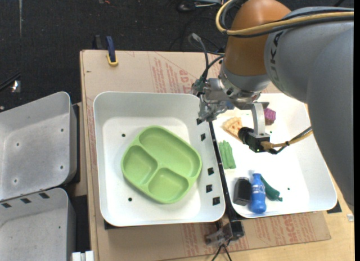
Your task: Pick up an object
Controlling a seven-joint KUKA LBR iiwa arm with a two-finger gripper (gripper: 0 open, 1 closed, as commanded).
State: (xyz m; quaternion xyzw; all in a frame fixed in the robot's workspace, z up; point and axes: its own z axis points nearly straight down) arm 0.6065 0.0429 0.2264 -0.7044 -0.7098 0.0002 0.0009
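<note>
My gripper (pixel 208 108) hangs below the orange band of the arm (pixel 256 23), over the rim between the two bins at their far end. In the right bin (pixel 315 175), just right of the gripper, lies a tan pizza-slice toy (pixel 232 124), with a small purple object (pixel 270 114) further right. A light green pod (pixel 227 154) rests along the divider. Near the front edge sit a black block (pixel 242 191), a blue bottle (pixel 257 193) and a dark green piece (pixel 271 189). The arm hides the bin's far right part.
The left bin (pixel 112 119) holds a green divided plate (pixel 162 163) lying flat in its middle. Both bins stand on a cardboard-covered bench (pixel 146 68). A cable with a black fitting (pixel 253 138) dangles from the wrist over the right bin. Grey trays (pixel 34 136) sit at far left.
</note>
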